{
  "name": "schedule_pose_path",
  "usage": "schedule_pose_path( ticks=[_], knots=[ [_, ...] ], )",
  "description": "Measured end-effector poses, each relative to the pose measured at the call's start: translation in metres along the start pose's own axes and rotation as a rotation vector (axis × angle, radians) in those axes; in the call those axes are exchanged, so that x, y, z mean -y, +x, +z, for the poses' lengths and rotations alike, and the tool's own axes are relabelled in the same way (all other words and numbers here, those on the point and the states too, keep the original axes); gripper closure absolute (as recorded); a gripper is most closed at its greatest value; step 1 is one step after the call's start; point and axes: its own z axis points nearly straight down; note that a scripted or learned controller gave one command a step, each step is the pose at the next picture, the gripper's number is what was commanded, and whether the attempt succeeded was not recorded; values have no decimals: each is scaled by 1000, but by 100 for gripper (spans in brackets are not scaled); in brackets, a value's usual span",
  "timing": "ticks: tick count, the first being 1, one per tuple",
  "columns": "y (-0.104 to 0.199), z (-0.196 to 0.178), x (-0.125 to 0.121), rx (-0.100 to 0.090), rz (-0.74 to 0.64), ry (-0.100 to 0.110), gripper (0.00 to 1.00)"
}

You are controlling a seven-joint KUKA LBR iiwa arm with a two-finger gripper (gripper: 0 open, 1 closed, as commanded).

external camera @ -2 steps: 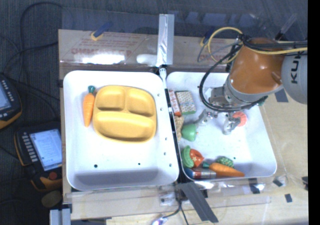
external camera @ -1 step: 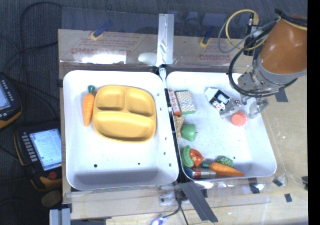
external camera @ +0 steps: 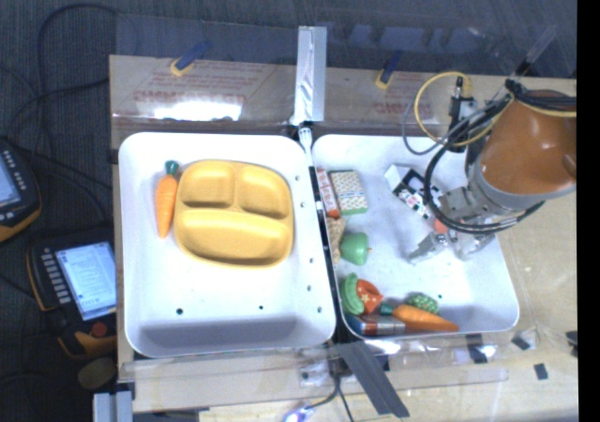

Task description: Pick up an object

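My gripper (external camera: 442, 247) hangs low over the right side of the right bin (external camera: 497, 293), under the orange band of the arm (external camera: 525, 153). Its two grey fingers (external camera: 419, 249) stand spread apart with bare white bin floor between them, so it is open and holds nothing. To its left lie a green round toy fruit (external camera: 354, 247) and a small patterned box (external camera: 347, 191). Along the bin's front edge sits a cluster: a green leafy piece (external camera: 351, 296), a red-orange piece (external camera: 368, 295), an orange carrot (external camera: 427, 319) and a dark marker-like stick (external camera: 380, 326).
The left bin (external camera: 150, 308) holds a yellow divided tray (external camera: 234, 211) and another carrot (external camera: 166, 203) by its left wall. A metal divider (external camera: 310, 73) rises behind the bins. Yellow and black cables (external camera: 436, 111) loop behind the arm. Handheld screens (external camera: 80, 279) lie off the bench's left.
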Motion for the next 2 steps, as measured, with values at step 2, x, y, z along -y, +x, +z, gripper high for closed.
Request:
schedule_pose_path(
  ticks=[2],
  knots=[
    [-8, 3, -61, 5, -334, -7, 0]
  ],
)
